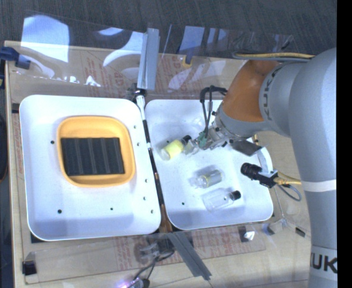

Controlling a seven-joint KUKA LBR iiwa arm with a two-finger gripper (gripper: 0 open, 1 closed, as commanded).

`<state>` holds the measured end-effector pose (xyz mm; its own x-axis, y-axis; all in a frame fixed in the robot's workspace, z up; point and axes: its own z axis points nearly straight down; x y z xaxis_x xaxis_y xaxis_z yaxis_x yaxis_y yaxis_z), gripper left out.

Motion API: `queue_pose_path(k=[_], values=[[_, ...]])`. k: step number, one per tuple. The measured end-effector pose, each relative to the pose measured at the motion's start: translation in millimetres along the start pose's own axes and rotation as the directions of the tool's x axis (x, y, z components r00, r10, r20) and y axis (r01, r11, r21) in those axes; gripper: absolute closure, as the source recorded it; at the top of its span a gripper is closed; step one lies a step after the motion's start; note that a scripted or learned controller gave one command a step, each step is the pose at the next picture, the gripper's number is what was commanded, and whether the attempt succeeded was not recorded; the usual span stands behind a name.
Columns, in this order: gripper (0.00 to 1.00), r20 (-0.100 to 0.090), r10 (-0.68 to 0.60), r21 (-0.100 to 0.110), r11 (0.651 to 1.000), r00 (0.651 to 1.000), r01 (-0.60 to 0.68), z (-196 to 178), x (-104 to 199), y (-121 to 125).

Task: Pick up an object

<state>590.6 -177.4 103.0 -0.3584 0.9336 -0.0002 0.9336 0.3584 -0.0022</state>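
Gripper [207, 140] sits low in right bin [181, 212], just beside a small yellow bottle [171, 149] with dark cap, near the bin's left wall; can't tell from here whether it's open or closed. Two clear bottles [207, 177] [219, 199] lie closer to the front. Left bin [38, 203] holds a yellow tray [65, 131] with black insert. The yellow bottle looks light, rigid, smooth plastic, likely to roll; best grip across the body, not the cap.
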Motion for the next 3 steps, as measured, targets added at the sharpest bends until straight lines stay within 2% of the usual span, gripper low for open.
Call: queue_pose_path(k=[1, 3], values=[[0.0, 0.0, 0.0, 0.0, 1.0, 1.0, 0.0, 0.0, 0.1, 0.1], [0.0, 0.0, 0.0, 0.0, 1.0, 1.0, 0.0, 0.0, 0.1, 0.1]])
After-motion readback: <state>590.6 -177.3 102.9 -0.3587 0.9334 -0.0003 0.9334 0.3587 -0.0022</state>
